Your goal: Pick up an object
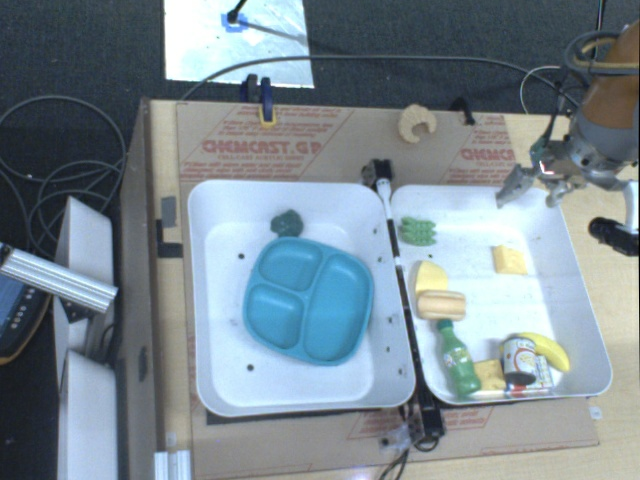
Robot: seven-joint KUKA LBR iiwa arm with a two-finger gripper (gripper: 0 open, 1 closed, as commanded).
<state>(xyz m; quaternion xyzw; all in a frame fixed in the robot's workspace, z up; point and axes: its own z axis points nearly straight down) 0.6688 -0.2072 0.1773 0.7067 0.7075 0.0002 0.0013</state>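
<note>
My claw [533, 190] hangs over the right bin's [585, 298] far edge, its 2 fingers apart and empty. Nothing is picked yet; the cheese block [510, 259] lies nearest.

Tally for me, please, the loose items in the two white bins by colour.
Blue: 1, divided plate
Green: 3, dark green lump, light green piece, green bottle
Yellow: 4, wedge, block, banana, flat piece
Tan: 1, bread roll
Mixed: 1, can
Total: 10
</note>
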